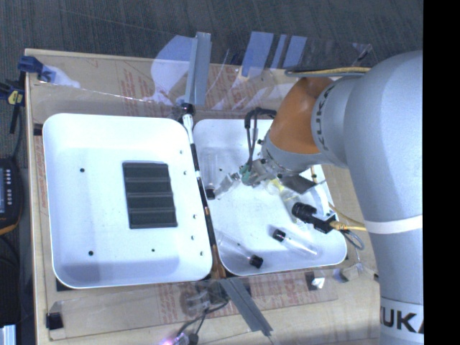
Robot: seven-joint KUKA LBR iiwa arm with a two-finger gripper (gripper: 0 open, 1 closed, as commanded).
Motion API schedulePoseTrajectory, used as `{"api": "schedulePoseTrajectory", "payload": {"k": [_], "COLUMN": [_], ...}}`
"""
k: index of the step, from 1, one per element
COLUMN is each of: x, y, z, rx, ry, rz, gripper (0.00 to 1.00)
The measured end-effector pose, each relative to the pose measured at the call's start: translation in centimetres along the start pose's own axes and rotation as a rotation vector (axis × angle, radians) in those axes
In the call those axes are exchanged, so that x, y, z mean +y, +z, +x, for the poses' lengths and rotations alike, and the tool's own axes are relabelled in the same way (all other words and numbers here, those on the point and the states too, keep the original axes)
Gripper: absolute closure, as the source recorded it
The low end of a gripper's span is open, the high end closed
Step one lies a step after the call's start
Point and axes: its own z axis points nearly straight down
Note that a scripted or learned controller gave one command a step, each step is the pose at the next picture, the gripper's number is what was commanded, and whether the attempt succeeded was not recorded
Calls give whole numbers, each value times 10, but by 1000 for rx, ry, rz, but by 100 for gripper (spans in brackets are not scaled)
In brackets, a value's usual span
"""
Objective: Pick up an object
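Glossy white plastic bins (72, 131); left of the arm (374, 142), smooth grey with orange band, a matt black ribbed pad (149, 195); pale wood surface (287, 300).

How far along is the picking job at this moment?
Done: the arm has reached into the right bin. In hand: nothing visibly; the gripper hangs low near its upper left. Left: grasping and lifting an object, such as the clear tube lying on the bin floor.

The grey KUKA iiwa arm (374, 192) reaches in from the right, its orange band (296, 121) sitting above the wrist over the right bin's far edge. The gripper (241, 178) points down and leftward, low over that bin's middle, near its left wall.
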Motion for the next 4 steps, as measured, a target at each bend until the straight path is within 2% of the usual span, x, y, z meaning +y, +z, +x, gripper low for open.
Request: {"api": "schedulePoseTrajectory", "payload": {"k": [1,2,3,4], "x": [-31,-49,-67,-66], "y": [-33,-128,-197,-28], "z": [-44,-52,-46,-12], "rx": [8,7,7,13], "ry": [-63,-115,-176,-246], "rz": [2,0,0,5], "gripper": [0,0,0,0]}}
